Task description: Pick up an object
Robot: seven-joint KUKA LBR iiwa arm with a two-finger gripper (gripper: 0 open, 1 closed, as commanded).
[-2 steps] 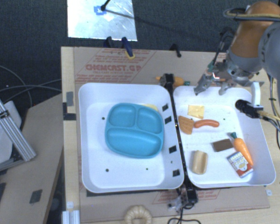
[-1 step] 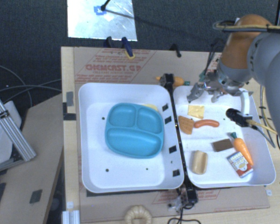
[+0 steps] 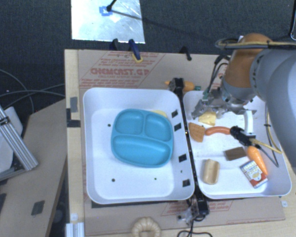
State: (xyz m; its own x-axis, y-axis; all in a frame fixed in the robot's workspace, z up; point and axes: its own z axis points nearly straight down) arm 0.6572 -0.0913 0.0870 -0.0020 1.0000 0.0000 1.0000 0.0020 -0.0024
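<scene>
Nearest us in the right bin [image 3: 281, 186] lie a red packet [image 3: 252, 174], a carrot [image 3: 257, 159] and a tan roll [image 3: 210, 171]. Farther back we find the yellow wedge [image 3: 207, 118] just below the gripper [image 3: 210, 107]; whether it is pinched we cannot tell. The arm [image 3: 271, 73] bends in from the right, wrist tipped down over the bin's far-left corner.

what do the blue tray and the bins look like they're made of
Blue tray: looks like moulded plastic, matte, one even colour with soft rounded compartment edges.
Left bin and right bin: likely thin formed plastic, smooth with a slight sheen and rounded rims; could be coated foam, hard to tell.
</scene>
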